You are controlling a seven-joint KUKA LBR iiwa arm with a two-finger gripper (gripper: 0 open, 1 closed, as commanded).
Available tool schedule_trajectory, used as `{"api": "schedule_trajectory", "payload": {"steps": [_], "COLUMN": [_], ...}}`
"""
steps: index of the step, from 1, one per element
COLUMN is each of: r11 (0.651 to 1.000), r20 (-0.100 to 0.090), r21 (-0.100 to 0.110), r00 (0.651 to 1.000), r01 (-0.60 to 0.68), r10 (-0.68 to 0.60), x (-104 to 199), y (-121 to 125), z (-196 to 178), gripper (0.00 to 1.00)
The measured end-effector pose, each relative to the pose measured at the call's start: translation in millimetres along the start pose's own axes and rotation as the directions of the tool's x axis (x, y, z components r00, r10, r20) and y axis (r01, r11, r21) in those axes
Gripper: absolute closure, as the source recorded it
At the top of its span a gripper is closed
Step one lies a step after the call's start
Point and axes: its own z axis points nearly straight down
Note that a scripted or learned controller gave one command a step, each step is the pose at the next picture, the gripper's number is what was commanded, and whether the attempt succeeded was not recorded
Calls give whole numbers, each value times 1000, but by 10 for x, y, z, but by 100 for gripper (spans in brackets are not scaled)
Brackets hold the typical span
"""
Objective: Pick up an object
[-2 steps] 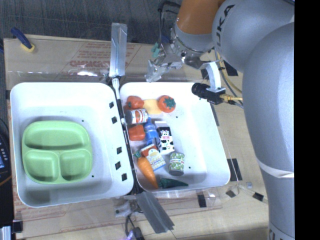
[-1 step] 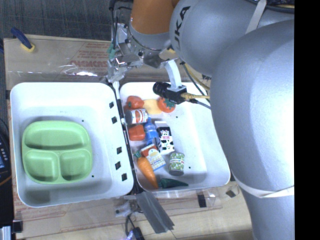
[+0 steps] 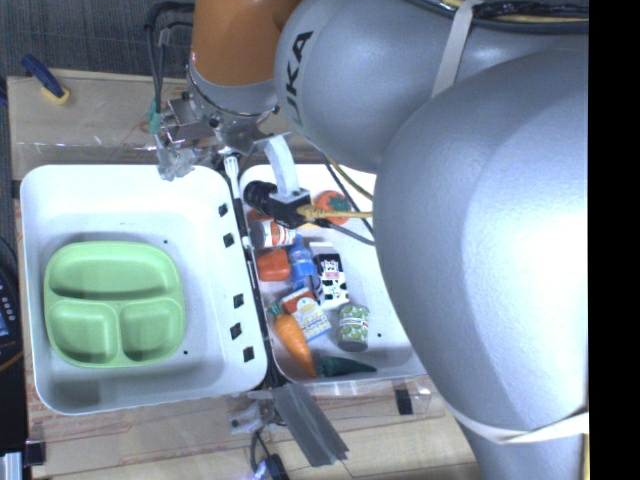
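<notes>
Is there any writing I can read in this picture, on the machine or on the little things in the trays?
"KA": big dark letters on the grey arm, running sideways; the start of the word is hidden by the arm's curve.
Small packages in the right bin, such as the black-and-white carton and the green-labelled cup: printing too small and blurred to read.
Green tray: no writing.

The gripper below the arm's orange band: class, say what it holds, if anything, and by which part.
It cannot be told. The gripper sits at the back rim of the left white bin; no object shows between its parts.
</notes>
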Motion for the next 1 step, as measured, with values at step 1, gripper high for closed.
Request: {"api": "schedule_trajectory", "payload": {"steps": [1], "r11": [982], "r20": [0], "r21": [-5], "r00": [982], "r01": [-190], "r10": [190], "x": [-682], "y": [70], "z": [-130], "gripper": [100]}}
